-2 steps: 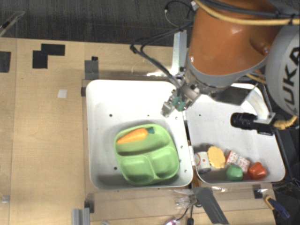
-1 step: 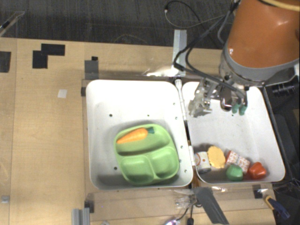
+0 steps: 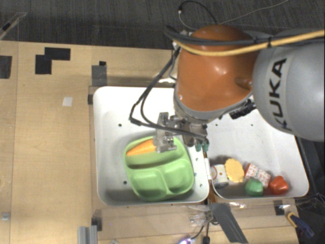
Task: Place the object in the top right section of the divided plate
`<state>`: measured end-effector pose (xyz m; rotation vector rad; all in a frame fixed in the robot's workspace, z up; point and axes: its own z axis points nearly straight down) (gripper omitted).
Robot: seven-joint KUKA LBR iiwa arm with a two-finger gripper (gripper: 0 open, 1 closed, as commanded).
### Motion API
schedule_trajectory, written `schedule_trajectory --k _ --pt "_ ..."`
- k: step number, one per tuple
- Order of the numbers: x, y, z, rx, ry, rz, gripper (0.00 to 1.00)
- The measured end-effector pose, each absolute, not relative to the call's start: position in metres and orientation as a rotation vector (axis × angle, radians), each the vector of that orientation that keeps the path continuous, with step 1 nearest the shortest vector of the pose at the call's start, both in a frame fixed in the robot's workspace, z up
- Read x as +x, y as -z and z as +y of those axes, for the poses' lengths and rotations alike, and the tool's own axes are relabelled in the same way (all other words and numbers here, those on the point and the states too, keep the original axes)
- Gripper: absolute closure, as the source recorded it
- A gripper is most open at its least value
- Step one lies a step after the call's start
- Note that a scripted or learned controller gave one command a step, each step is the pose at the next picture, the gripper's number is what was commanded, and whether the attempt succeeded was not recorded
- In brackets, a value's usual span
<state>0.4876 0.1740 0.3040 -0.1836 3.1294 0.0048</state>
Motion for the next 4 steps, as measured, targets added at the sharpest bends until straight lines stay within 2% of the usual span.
schedule_trajectory --k 1,2,3,4 --pt "0.505 -0.278 0.232 -0.481 -0.006 3.096 1.00" --pt "0.523 -0.184 0.207 0.452 -0.003 3.106 1.00" --pt "0.523 -0.184 0.207 0.452 -0.004 3.106 0.00" --pt "0.487 -0.125 0.236 0.838 -0.004 3.026 0.00"
